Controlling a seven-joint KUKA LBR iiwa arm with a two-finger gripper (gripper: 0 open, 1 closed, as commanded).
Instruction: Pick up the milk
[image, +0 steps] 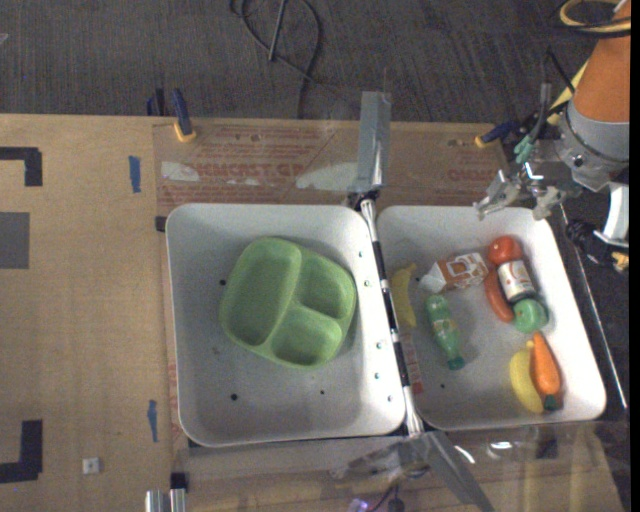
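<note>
The milk (458, 272) is a small orange-and-white carton lying on its side in the far middle of the right bin (470, 400). A yellow banana (403, 295) lies to its left and a green bottle (445, 331) just in front of it. My gripper (518, 206) hangs over the right bin's far rim, to the right of and beyond the milk and apart from it. Its two metal fingers (492, 204) stand open with nothing between them.
Right of the milk lie a red tomato (505, 249), a small brown jar (516, 280), an orange pepper (497, 301), a green ball (530, 315), a carrot (544, 368) and a second banana (522, 380). A green divided plate (290, 302) sits in the left bin (200, 380).
</note>
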